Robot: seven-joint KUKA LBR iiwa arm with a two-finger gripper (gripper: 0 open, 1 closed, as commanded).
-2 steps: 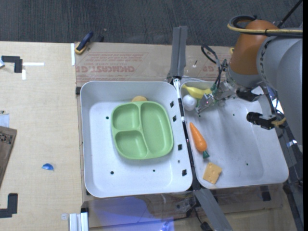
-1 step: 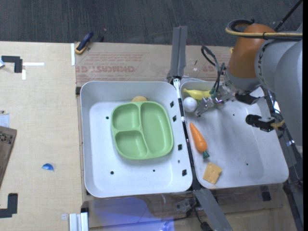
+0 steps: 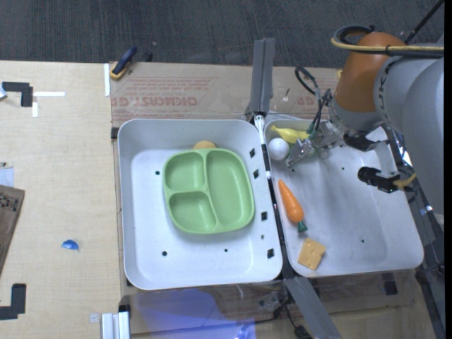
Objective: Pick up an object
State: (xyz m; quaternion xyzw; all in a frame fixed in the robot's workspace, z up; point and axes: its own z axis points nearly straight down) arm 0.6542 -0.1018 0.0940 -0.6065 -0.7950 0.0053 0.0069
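Observation:
In the right bin (image 3: 367, 217) lie an orange carrot (image 3: 290, 201), a yellow cheese wedge (image 3: 311, 253), a white ball (image 3: 278, 147) and a yellow banana (image 3: 290, 133) at the far left corner. My gripper (image 3: 302, 149) hangs low over the bin's far left part, just right of the white ball and below the banana. The arm's grey body and orange band reach in from the right and cover the bin's far right corner.
The left bin (image 3: 141, 210) holds a green three-part plate (image 3: 209, 190), with a small orange thing (image 3: 204, 145) peeking out behind it. A grey divider post (image 3: 261, 76) stands between the bins at the back. Cables hang near the wrist.

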